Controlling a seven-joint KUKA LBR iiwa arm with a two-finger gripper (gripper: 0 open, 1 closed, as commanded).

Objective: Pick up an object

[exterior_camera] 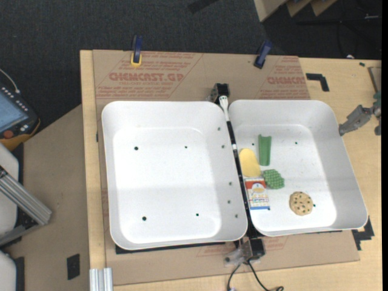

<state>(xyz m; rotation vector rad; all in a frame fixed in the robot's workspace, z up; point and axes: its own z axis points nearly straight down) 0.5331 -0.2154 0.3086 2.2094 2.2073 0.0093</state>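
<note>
Past the right bin's rim, the pincer touches nothing.

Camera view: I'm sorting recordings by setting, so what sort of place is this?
Probably a robotics lab bench, not a home: two white bins clamped side by side on a cardboard sheet, and toy items like a cookie laid out for picking.

A small grey angular piece of the arm.
</note>
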